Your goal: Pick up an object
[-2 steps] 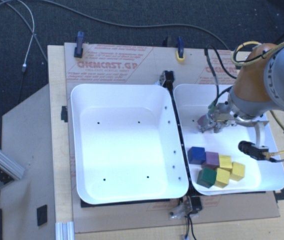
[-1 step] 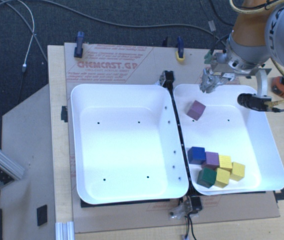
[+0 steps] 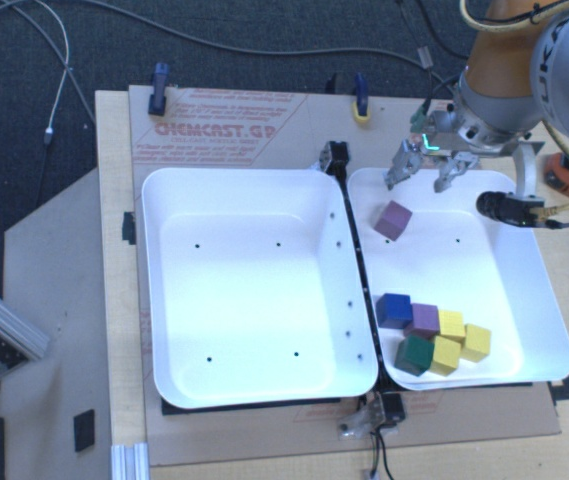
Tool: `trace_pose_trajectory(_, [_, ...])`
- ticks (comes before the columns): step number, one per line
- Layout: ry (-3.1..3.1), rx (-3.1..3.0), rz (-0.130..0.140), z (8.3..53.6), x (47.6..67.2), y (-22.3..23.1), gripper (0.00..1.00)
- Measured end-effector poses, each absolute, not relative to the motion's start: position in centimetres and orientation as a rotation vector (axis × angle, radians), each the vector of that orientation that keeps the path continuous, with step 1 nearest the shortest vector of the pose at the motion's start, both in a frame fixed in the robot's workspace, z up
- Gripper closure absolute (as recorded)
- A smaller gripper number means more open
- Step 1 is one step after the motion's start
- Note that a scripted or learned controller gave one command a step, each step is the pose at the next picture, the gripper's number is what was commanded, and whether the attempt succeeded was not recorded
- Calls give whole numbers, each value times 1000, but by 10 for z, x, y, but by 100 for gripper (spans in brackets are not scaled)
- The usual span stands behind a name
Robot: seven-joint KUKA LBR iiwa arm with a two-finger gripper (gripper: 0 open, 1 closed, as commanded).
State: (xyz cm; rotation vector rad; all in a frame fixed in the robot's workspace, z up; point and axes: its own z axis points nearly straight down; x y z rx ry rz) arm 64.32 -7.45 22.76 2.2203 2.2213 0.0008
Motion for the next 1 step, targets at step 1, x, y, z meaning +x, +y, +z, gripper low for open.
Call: trace_pose_trajectory(1, [2224,2230,-11,107,613,-100,0])
